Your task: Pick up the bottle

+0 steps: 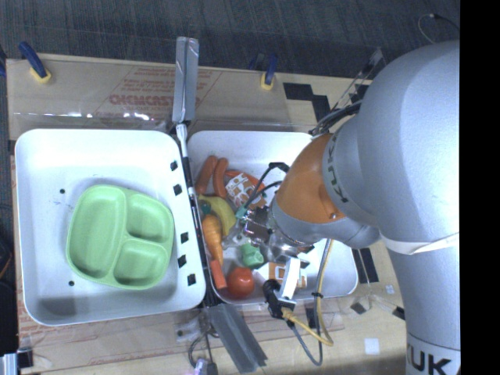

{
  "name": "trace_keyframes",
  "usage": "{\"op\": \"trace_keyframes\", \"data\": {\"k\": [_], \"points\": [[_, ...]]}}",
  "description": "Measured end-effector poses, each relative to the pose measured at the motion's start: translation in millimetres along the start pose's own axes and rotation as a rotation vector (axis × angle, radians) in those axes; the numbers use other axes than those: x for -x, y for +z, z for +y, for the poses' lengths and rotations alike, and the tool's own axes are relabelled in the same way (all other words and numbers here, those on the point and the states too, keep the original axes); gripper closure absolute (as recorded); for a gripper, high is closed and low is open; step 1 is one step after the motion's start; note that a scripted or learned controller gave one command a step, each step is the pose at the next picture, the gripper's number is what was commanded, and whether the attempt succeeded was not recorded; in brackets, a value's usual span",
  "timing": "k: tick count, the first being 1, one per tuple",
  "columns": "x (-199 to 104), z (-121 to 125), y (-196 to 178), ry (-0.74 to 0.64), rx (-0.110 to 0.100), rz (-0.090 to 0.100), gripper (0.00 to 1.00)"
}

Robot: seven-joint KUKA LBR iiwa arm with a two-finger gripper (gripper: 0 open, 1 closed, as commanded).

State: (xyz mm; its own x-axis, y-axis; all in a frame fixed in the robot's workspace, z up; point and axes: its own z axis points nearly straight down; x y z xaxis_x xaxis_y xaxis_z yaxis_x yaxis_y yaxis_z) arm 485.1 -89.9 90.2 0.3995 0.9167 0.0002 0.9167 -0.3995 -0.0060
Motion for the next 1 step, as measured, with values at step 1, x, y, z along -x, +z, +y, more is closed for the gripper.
{"op": "trace_keyframes", "data": {"k": [1], "points": [[12.8, 14.4, -0.8, 0.247, 0.002, 0.000, 0.00]]}}
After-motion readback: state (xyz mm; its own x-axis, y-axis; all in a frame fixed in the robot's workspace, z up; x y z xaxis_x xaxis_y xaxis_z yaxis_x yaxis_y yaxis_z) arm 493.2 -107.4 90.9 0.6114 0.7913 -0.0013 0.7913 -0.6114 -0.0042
